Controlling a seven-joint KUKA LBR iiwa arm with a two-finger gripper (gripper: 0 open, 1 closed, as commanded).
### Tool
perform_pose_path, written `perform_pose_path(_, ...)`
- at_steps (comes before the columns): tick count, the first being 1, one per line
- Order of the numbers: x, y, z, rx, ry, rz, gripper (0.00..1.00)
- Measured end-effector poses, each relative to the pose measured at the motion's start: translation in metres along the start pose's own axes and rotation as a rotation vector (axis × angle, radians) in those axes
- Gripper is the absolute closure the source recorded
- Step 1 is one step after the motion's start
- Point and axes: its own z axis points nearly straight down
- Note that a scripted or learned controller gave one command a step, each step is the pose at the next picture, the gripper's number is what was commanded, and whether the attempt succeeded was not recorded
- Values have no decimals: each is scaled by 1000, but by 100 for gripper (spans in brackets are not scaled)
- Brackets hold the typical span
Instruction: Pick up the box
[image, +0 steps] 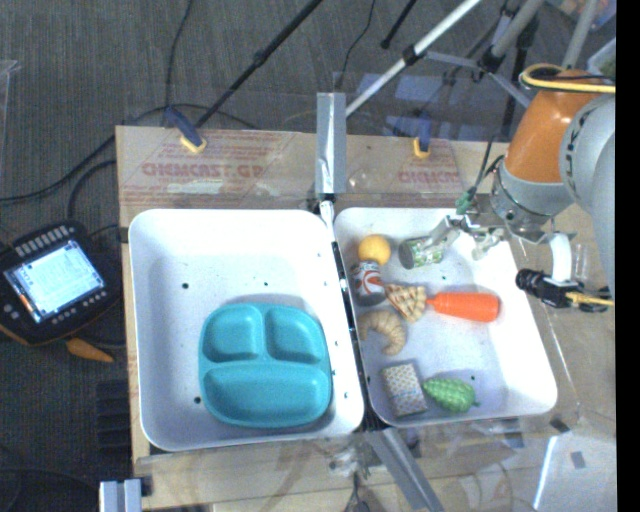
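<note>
Beneath both bins (150, 300): cardboard-covered bench (230, 165)

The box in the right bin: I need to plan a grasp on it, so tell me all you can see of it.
The box is small, flat and rectangular, with a grey patterned top that looks like printed card. It lies flat, turned slightly askew, near the right bin's front wall. The green toy sits close on its right, the croissant just behind it.
</note>
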Motion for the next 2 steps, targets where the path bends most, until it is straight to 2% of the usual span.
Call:
perform_pose_path(1, 41, 23, 61, 1, -1, -80, 0)
perform_pose_path(2, 41, 24, 55, 3, -2, -81, 100)
